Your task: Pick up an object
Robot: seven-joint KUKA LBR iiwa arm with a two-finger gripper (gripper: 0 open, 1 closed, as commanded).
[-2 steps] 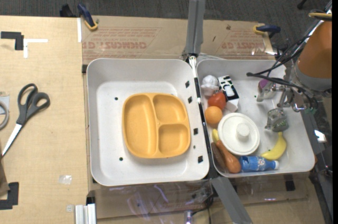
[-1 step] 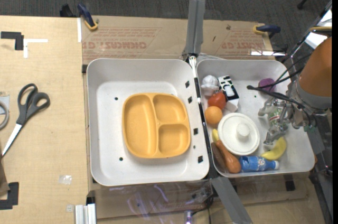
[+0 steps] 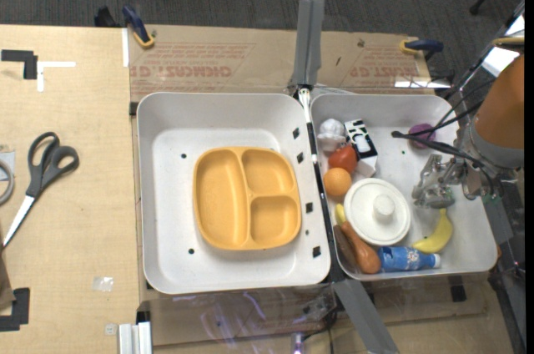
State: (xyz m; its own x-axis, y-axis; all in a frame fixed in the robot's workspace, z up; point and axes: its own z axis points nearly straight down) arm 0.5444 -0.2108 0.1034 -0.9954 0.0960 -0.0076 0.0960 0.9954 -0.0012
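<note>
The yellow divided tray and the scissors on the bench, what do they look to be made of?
The yellow tray looks like moulded plastic with a matte finish: even colour, soft rounded dividers, little glare. The scissors seem to have black plastic handles and pale metal blades, though the blades are too small to judge well.

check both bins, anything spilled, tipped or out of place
Nothing is spilled or damaged. The yellow divided plate lies flat in the left bin. The right bin is cluttered: a blue tube lies on its side beside a banana, near the tool.
</note>
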